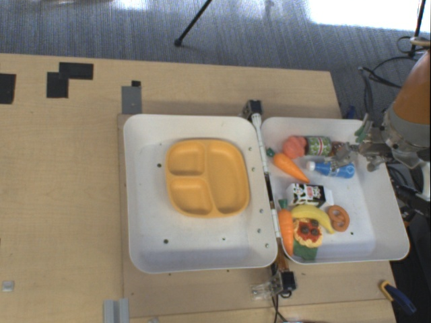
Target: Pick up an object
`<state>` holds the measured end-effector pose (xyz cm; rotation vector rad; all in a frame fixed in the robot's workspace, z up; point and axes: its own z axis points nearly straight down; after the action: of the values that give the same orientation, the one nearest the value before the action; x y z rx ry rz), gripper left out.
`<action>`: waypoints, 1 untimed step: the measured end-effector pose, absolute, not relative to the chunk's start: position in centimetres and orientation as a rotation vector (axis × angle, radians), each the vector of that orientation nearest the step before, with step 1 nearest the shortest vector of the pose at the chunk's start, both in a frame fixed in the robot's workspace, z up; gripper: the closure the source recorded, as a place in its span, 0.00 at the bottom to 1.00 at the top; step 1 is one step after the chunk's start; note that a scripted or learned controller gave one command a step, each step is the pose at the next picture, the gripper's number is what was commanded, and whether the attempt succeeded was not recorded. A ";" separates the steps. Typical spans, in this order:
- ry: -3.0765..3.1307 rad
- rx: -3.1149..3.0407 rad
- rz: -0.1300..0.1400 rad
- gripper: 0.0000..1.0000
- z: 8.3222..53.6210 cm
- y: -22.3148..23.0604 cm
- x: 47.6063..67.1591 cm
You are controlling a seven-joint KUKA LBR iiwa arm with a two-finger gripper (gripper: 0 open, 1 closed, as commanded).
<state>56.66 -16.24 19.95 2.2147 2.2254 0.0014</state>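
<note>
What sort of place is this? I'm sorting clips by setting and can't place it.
Probably a robotics lab, set up for pick-up trials: a bench bearing two white bins, toy food such as a carrot and banana, a robot arm, and a stand's leg on the carpet.

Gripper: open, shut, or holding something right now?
Gripper: cannot be told; it sits low over the right bin, next to the blue bottle.

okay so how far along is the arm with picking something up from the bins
Done: the claw has reached into the right bin, close to the blue bottle and the green can. In hand: nothing visibly gripped. Left: grasping and lifting an object; the toys, such as the carrot, all rest in the bin.
</note>
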 end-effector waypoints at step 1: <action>2.264 2.147 0.014 0.00 10.7 -13.7 60.7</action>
<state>60.68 -13.73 10.71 2.1466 2.2644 0.0138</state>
